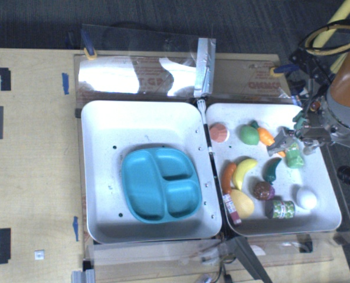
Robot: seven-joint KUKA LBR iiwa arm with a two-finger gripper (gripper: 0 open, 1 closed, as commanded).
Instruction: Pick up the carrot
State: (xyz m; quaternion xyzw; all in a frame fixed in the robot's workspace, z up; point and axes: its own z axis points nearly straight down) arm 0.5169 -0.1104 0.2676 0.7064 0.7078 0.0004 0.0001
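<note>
The end effector [285, 140] hangs over the upper right part of the right bin [331, 217]. Its metal parts blur against the toys beneath, so I cannot tell if it is wide or narrow, and nothing can be seen held in it. Just below it lies a pale green toy [293, 157], and just to its left a small orange piece [265, 137] rests against a round green fruit [249, 134].

I judge the carrot [228, 177] to be the long orange-red piece on the far side of this bin. It lies near the left wall, touching or just beside the banana [244, 171]. From the end effector it sits to the left and toward the bin's near edge, well apart, with the banana and a dark green toy [271, 170] between. Its long axis runs roughly along the wall, so a grasp would close across it, left to right.
</note>
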